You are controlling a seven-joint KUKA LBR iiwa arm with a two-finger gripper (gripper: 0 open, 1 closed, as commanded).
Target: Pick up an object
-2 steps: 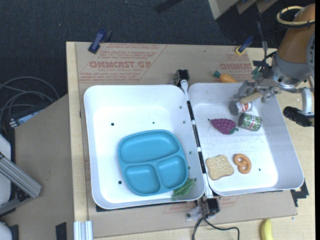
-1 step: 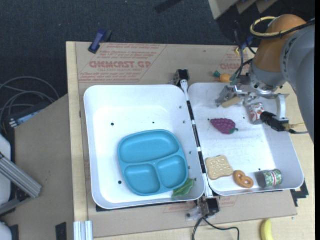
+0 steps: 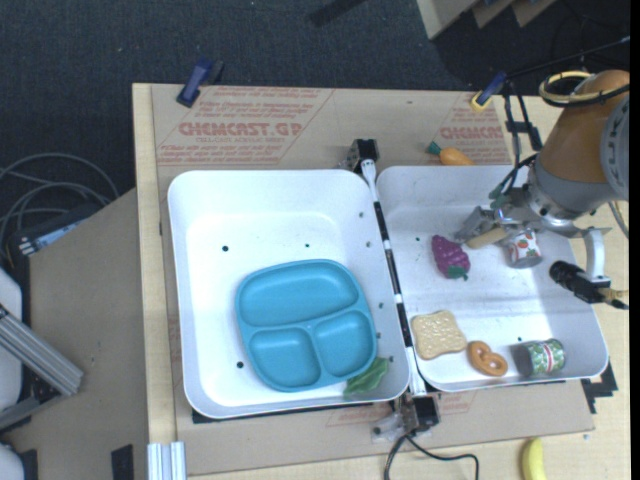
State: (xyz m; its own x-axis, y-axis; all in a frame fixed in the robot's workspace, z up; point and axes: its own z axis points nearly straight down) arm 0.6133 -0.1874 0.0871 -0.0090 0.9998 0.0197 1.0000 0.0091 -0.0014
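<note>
The grey arm with the orange band is reaching in from the right edge of the frame, and its two-finger gripper [image 3: 492,230] is hanging low over the upper middle of the right-hand shallow white bin [image 3: 560,190]. Whether the gripper is open or closed cannot be told, as the wrist and its cabling are obscuring that area; nothing can be confirmed as held. Candidate objects are lying scattered across the right bin: a purple toy bunch of grapes [image 3: 450,256] is sitting just left of and below the gripper, a small white and red cup-like item [image 3: 522,249] is resting just to its right, and along the lower part of the bin a tan toy slice of bread [image 3: 438,333], a brown toy pretzel [image 3: 487,358] and a small green-labelled can [image 3: 541,356] are lying in a loose row. The loose spread appears to be leaving room for a descent onto any single piece. The left-hand white bin [image 3: 210,218] is carrying a blue three-compartment plastic tray [image 3: 305,323] in the lower middle of the frame, with a green leaf-like item [image 3: 366,377] resting at the tray's lower right corner against the bin wall. In my judgement the gripper is standing closest to the grapes and the cup-like item, so one of these is the likely target; the pick is not yet done.
</note>
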